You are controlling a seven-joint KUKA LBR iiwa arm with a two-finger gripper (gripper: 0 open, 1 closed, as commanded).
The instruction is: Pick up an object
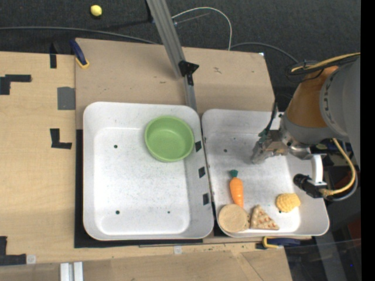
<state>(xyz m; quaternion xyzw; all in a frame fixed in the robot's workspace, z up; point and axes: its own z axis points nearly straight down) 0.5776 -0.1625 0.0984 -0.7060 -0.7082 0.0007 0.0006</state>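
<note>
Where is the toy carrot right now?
The carrot lies in the right bin, near its front, just above the round biscuit and left of the corn.

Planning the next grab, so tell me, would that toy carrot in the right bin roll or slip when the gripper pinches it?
The carrot looks tapered and rounded, so it may roll sideways if nudged. Its smooth, plastic-looking skin could slip out of a pinch. It lies apart from the round cookie, so the gripper likely has room.
</note>
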